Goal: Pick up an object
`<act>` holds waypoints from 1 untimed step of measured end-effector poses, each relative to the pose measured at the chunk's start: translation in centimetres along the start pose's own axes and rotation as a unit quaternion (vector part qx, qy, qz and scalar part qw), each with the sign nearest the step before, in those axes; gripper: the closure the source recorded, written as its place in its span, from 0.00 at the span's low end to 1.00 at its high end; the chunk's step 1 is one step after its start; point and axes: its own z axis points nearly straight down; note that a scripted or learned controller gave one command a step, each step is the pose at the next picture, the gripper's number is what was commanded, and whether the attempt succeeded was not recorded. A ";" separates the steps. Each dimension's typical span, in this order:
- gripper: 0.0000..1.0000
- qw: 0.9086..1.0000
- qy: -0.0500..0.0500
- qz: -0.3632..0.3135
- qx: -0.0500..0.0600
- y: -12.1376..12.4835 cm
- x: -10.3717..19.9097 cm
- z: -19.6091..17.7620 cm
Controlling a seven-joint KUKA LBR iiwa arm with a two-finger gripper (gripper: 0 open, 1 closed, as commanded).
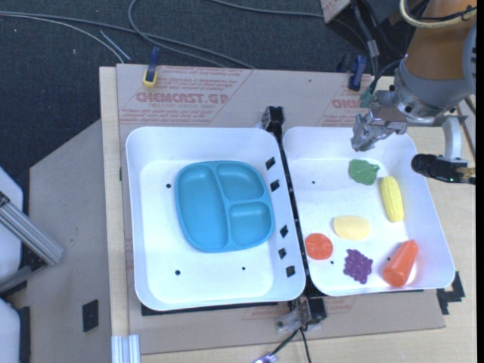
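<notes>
The right bin [423, 278] holds several toy foods: a green leafy piece [364, 172], a yellow corn cob [392, 198], a pale yellow lump [352, 227], a red tomato slice [318, 246], a purple grape bunch [358, 265] and an orange carrot [401, 263]. My gripper [366, 141] hangs over the far part of the right bin, just above and behind the green piece, with nothing visible between its fingers. Whether the fingers stand apart is too small to tell.
The left bin [144, 225] holds a blue divided tray [224, 205]. A black divider with clips [278, 187] runs between the bins. Cardboard [189, 89] lies under both bins, with blue clamps at its far edge. Cables trail on the dark floor behind.
</notes>
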 end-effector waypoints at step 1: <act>1.00 1.000 0.000 0.000 0.002 -0.2 5.3 1.7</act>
